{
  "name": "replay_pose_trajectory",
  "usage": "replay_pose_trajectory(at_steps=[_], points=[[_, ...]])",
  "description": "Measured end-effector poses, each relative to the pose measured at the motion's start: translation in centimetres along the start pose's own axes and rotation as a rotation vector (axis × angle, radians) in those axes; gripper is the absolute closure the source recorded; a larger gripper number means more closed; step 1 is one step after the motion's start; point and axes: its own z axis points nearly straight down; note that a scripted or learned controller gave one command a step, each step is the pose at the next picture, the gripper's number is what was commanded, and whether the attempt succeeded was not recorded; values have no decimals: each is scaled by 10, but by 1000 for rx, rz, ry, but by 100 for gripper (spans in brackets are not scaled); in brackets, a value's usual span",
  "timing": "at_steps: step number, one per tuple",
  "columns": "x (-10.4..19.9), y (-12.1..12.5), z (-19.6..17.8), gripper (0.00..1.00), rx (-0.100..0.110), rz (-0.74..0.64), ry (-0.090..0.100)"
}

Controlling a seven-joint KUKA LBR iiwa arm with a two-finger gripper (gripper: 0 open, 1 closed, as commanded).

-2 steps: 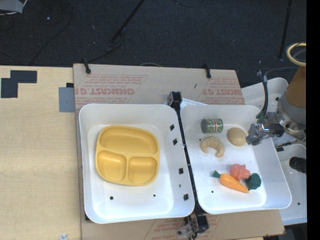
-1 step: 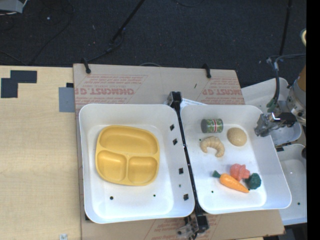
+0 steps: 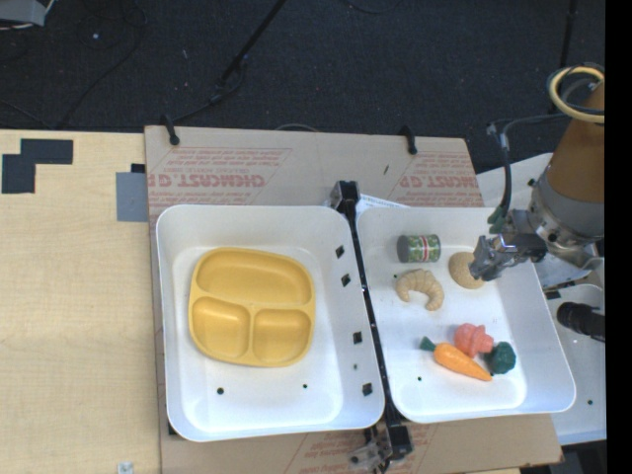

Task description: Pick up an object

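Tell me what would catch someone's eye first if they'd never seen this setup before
The big yellow divided plate stands out first, lying alone in the left bin. Next come the small toy foods in the right bin: a green can, a croissant, and an orange carrot beside a pink piece and a dark green piece. The gripper sits low at that bin's far right, at a tan round piece.
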Motion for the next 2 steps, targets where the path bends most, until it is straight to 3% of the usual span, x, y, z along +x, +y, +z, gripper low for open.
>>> replay_pose_trajectory(at_steps=[2], points=[[98, -20, 14, 100, 0, -1, 0]])
